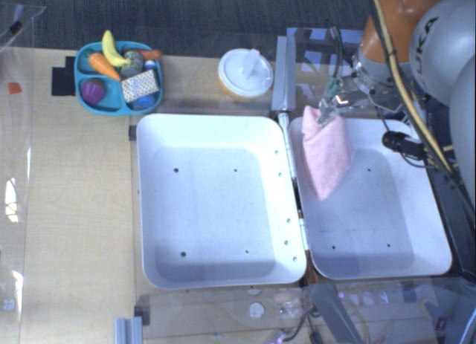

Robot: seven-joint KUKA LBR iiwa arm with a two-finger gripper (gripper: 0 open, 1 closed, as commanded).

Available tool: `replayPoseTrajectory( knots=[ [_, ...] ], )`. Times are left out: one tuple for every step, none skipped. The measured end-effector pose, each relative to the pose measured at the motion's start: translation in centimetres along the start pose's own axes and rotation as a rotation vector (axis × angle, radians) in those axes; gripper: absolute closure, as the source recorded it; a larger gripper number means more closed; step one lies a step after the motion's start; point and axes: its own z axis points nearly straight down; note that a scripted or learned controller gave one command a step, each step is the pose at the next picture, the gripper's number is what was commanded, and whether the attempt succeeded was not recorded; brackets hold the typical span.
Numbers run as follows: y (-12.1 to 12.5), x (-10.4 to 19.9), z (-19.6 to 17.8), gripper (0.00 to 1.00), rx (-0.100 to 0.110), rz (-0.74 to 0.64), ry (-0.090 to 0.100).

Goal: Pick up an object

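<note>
The arm enters from about two o'clock, its orange band uppermost and its grey wrist angled down toward the far edge of the right bin. The gripper sits at roughly one o'clock in the view, and its fingers are clamped on the top corner of a pink cloth. The cloth hangs from that pinch as a long drooping fold, its lower point tapering toward six o'clock over the left part of the right bin, just beside the rim that meets the neighbouring bin. Whether the cloth's lowest tip touches the bin floor cannot be told from this angle. The left bin lies at the centre of the view, its right rim touching the right bin's rim. On the wooden bench, at about eleven o'clock, stands a blue divided tray holding toy food: a yellow banana, an orange carrot, a purple piece and a speckled block. At twelve o'clock, just beyond the left bin's far rim, rests a round yellow container with a white lid.
</note>
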Motion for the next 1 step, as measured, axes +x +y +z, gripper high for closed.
replayPoseTrajectory(
  knots=[
    [-0.09, -0.20, 2.28, 1.00, 0.002, -0.005, 0.000]
  ],
)
